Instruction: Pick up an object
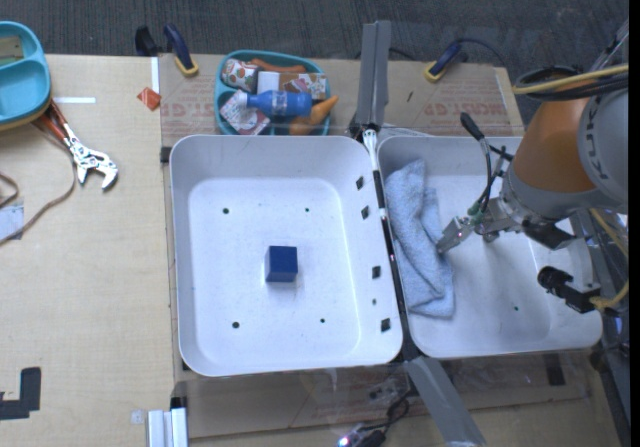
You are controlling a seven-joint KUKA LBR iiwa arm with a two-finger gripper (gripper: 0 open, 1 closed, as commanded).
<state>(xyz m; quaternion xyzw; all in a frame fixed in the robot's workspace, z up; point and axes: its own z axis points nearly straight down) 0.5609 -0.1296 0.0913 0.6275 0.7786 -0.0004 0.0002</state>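
Your end effector point(450, 233) sits in the right bin point(520, 330) touching the pale blue cloth point(415, 235) lying lengthwise to its left; its grip state can't be told.

Fixed camera overhead; slanted down on both bins point(190, 265).

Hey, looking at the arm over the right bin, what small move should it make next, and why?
Probably ease the tool a little left and down onto the light blue cloth. The tool sits in the right bin right at the cloth's edge, so that is the closest thing to pick; the blue block lies across in the left bin.
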